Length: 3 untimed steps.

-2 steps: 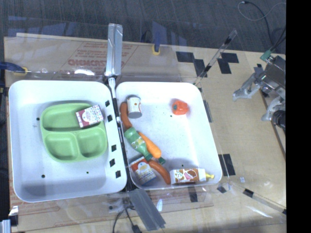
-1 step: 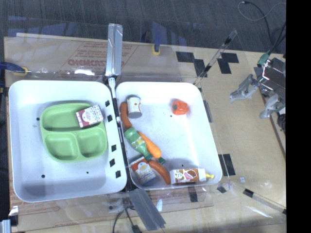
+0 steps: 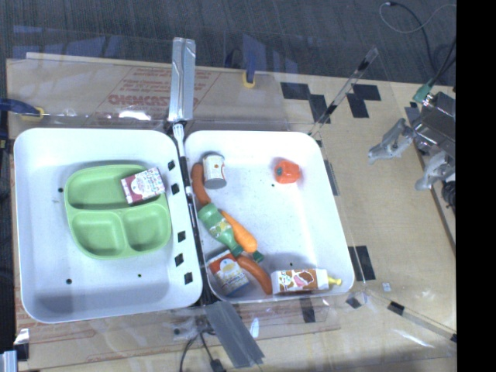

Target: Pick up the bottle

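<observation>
Bottle (image 3: 220, 230) far left of gripper (image 3: 403, 142)

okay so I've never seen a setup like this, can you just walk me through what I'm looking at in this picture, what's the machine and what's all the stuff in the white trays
One camera fixed above a bench looks down at a slant. At the right edge, the grey metal parts are the robot arm's gripper, off to the side of the bins and holding nothing that I can see.

The left bin holds a green divided plate with a small carton on it.

The right bin holds a small can, an orange-red round toy, a green bottle lying beside a carrot, sausage-like pieces, a cup, and a yellow-capped bottle on its side.
</observation>
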Each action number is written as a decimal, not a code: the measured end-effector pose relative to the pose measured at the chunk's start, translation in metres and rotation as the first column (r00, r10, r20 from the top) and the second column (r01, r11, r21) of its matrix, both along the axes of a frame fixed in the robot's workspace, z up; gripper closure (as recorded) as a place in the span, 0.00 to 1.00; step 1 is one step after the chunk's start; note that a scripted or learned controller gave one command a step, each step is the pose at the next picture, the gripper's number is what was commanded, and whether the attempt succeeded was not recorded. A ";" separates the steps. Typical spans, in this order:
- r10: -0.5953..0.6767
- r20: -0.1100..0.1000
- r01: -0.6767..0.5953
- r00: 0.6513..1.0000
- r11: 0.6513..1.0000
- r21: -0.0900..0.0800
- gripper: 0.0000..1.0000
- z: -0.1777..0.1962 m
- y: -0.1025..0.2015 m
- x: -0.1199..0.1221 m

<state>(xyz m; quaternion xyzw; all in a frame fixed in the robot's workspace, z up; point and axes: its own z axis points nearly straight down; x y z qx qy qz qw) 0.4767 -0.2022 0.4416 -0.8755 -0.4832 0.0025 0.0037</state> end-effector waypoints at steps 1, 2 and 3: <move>-0.021 -0.001 0.021 1.000 1.000 0.001 0.00 0.000 0.000 0.000; -0.028 0.003 0.028 1.000 1.000 -0.004 0.00 -0.052 0.015 0.000; -0.021 0.001 0.021 1.000 1.000 -0.004 1.00 -0.042 0.015 0.000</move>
